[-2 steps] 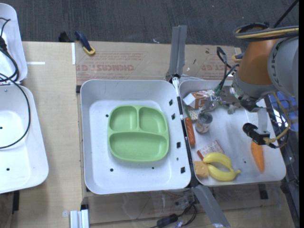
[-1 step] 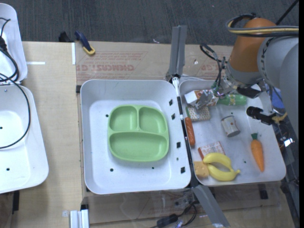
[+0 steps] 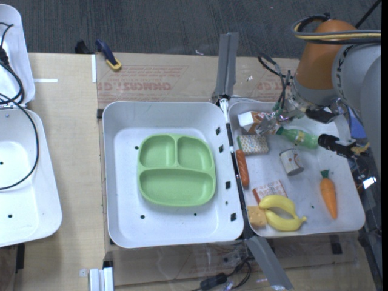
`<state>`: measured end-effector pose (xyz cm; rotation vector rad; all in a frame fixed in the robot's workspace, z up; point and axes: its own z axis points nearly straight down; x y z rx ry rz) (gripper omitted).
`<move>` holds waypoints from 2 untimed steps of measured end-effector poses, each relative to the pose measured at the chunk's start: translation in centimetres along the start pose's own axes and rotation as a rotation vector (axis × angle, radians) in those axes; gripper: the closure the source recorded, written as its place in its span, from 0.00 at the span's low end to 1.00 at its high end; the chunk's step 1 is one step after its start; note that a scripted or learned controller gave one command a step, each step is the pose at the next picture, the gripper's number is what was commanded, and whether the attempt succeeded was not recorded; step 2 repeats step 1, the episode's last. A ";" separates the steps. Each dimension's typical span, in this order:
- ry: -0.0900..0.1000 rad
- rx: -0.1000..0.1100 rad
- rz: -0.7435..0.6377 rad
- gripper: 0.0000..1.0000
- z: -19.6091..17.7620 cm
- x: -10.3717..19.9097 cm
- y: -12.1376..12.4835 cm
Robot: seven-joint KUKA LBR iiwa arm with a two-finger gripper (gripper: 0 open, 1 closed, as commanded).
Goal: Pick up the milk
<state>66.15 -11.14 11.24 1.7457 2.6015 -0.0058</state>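
Observation:
The milk looks like the small white carton (image 3: 245,119) in the far left corner of the right bin (image 3: 348,223); it is small and partly blocked, so I am not sure of it. My gripper (image 3: 267,123) is low in that same corner, just right of the carton and above a tan waffle-like square (image 3: 253,143). The grey arm with its orange band (image 3: 320,59) comes in from the far right. Whether the gripper touches the carton I cannot make out.
The right bin also holds a green bottle (image 3: 298,137), a small can (image 3: 292,162), a carrot (image 3: 328,195), bananas (image 3: 282,213), a sausage (image 3: 242,167) and a flat packet (image 3: 270,190). A green divided plate (image 3: 177,170) lies in the left bin (image 3: 115,223).

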 end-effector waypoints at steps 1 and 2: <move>0.009 0.001 -0.265 1.00 -8.0 10.2 -6.2; 0.009 0.001 -0.265 1.00 -8.0 10.2 -6.2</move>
